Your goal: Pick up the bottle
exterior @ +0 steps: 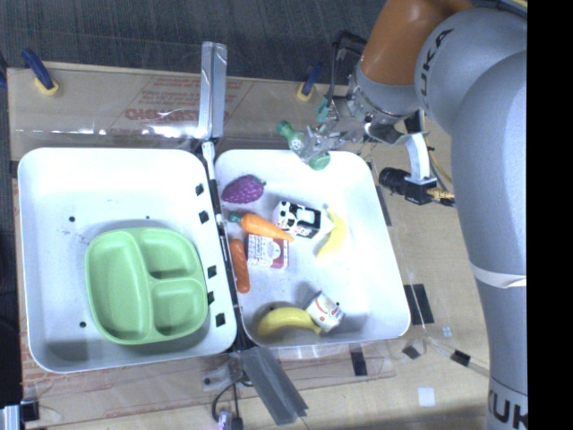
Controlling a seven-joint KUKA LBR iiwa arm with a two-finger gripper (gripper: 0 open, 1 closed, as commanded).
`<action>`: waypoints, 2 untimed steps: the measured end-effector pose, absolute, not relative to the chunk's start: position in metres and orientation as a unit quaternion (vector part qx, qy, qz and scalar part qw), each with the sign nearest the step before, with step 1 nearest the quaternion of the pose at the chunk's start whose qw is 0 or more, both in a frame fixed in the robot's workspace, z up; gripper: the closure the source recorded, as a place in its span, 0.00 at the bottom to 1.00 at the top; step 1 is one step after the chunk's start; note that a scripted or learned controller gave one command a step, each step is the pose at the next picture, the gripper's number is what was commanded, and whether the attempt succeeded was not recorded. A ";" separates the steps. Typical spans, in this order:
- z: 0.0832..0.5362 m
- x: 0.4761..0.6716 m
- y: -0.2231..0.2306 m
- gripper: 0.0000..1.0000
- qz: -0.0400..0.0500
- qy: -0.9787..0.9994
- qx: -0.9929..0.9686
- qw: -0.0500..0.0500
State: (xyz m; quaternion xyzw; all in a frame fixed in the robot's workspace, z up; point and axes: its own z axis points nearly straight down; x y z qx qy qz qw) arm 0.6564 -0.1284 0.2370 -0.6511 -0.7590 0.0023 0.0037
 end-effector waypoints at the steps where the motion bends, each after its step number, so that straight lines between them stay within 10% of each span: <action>1: 0.224 0.656 -0.073 1.00 0.003 -0.711 -0.703 0.004; 2: 0.231 0.656 -0.072 1.00 0.006 -0.713 -0.701 0.006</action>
